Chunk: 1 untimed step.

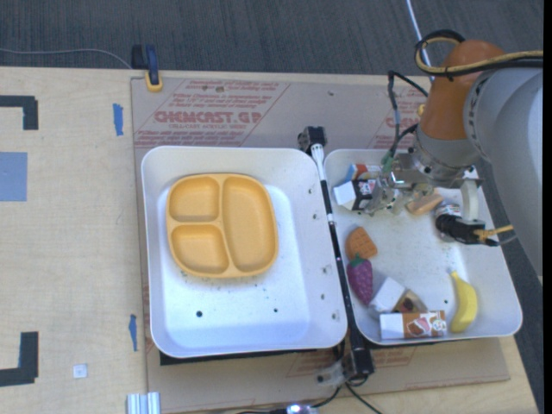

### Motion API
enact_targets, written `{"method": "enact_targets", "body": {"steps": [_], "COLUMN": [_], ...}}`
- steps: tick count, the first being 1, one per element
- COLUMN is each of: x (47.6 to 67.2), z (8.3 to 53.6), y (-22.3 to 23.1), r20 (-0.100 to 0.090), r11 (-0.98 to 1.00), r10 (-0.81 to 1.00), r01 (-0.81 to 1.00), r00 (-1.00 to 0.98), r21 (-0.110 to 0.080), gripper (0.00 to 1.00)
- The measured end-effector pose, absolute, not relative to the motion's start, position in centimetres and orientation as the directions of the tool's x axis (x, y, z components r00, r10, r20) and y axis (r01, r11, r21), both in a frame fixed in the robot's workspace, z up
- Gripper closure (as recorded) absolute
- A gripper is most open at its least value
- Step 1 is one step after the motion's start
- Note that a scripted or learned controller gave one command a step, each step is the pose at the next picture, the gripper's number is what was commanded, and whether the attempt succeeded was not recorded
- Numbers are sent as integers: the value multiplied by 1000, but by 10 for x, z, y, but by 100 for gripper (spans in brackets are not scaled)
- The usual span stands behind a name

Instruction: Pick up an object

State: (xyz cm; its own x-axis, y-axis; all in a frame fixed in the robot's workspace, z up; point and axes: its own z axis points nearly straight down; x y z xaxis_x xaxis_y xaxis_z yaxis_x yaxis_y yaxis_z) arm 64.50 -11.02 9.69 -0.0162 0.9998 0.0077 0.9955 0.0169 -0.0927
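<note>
Far left of the gripper, a yellow three-compartment plate lies in the left bin. The gripper hangs low over the back of the right bin; whether it is wide or narrow I cannot tell. Below it lie an orange toy carrot, a purple toy and, farther right, a banana.

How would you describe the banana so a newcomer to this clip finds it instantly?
Look at the right bin, the one crowded with small items. Follow its right wall toward the near corner, and the banana lies there, just right of a small red and white carton. It is the only plain yellow, curved piece in that bin.
</note>
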Motion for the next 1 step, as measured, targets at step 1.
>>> {"method": "enact_targets", "body": {"steps": [1], "x": [583], "z": [199], "y": [-87], "r20": [1], "r11": [0], "r10": [1000], "r01": [1000], "r00": [0], "r21": [0], "gripper": [100]}}
